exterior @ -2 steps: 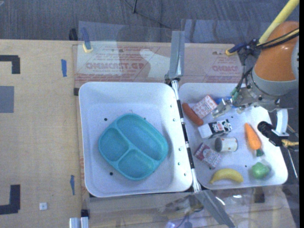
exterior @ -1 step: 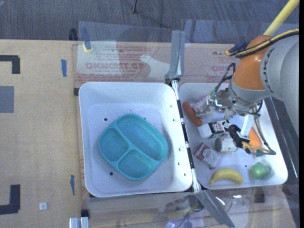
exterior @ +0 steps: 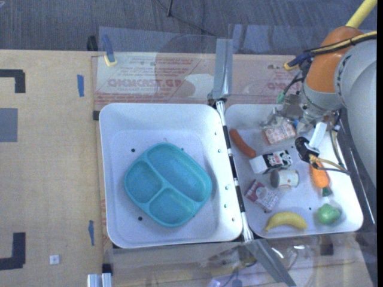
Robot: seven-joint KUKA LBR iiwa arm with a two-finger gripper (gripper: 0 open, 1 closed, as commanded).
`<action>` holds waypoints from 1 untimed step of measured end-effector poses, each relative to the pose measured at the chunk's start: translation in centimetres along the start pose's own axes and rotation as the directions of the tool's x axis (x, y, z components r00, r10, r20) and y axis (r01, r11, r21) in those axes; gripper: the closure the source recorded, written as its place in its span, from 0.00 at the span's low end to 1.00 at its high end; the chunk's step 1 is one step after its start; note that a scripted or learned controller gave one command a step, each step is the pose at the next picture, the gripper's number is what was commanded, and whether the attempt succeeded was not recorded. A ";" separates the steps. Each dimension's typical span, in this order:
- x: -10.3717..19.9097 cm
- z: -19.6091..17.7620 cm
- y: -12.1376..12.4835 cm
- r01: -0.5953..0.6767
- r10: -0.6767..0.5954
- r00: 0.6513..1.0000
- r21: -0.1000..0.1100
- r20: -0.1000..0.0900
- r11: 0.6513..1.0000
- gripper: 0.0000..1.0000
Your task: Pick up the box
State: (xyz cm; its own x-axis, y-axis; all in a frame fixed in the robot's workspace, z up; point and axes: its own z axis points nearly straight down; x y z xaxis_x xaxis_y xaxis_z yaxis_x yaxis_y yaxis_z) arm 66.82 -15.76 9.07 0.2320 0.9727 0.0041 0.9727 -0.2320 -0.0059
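Observation:
A small pinkish box (exterior: 279,134) lies tilted at the back of the right bin (exterior: 353,217). My gripper (exterior: 286,115) hangs right over its far edge, reaching in from the right under the orange wrist band; whether it touches the box I cannot tell. A smaller black-and-white box (exterior: 276,159) lies just in front of the pinkish one. A red-and-white carton (exterior: 263,195) lies nearer the bin's front left.
The right bin also holds a red sausage (exterior: 242,142), a pale cup on its side (exterior: 287,179), an orange carrot (exterior: 321,177), a banana (exterior: 285,221) and a green fruit (exterior: 328,214). A teal divided plate (exterior: 169,184) lies in the left bin (exterior: 119,124).

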 end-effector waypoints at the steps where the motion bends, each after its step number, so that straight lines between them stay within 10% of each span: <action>1: 0.0 -2.2 0.4 0.003 -0.003 1.000 -0.012 0.003 1.000 1.00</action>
State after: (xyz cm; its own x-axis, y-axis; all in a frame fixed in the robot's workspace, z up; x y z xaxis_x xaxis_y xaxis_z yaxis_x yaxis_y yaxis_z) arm 67.26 -15.83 11.23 0.2293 0.9733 0.0016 0.9733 -0.2294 0.0058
